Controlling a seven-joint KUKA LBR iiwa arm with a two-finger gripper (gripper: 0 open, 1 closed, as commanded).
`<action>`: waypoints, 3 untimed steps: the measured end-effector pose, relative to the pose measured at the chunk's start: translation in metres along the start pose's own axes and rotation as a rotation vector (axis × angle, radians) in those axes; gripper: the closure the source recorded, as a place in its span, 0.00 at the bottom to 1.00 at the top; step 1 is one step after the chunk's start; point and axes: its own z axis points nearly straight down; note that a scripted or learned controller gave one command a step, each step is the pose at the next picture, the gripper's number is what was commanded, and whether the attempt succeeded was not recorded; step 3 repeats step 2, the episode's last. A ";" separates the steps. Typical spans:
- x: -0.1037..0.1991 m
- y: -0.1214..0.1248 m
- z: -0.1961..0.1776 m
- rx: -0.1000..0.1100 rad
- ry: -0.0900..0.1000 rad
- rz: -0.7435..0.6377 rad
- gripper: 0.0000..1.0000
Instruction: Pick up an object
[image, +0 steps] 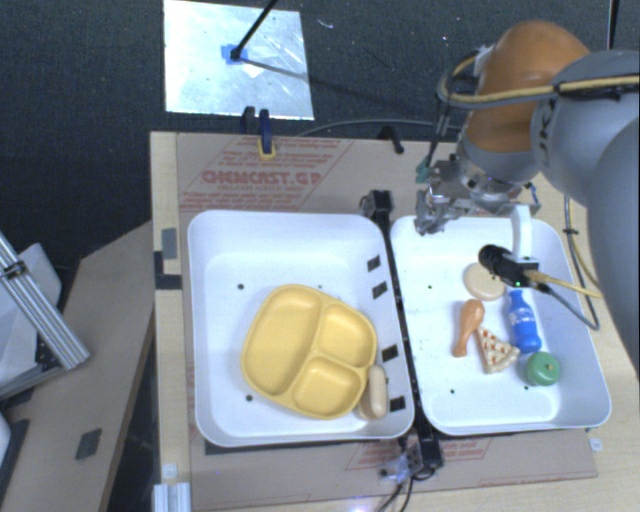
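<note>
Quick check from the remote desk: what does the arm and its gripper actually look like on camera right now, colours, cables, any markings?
The arm is smooth grey, with a rounded orange band above the wrist. Yellow and dark cables loop around that band. The gripper is a small metallic grey assembly with dark parts. No markings are legible.

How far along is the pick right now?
Nothing looks picked yet. The end effector sits over the right bin's far left corner, with nothing visible in it. The drumstick, pizza slice, blue bottle and green apple all lie in the bin. The descent, grasp and lift remain.
</note>
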 end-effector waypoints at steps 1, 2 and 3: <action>0.053 0.002 0.009 0.001 0.001 -0.001 1.00; 0.114 0.007 0.014 0.000 0.001 -0.002 1.00; 0.114 0.007 0.014 0.000 0.001 -0.002 1.00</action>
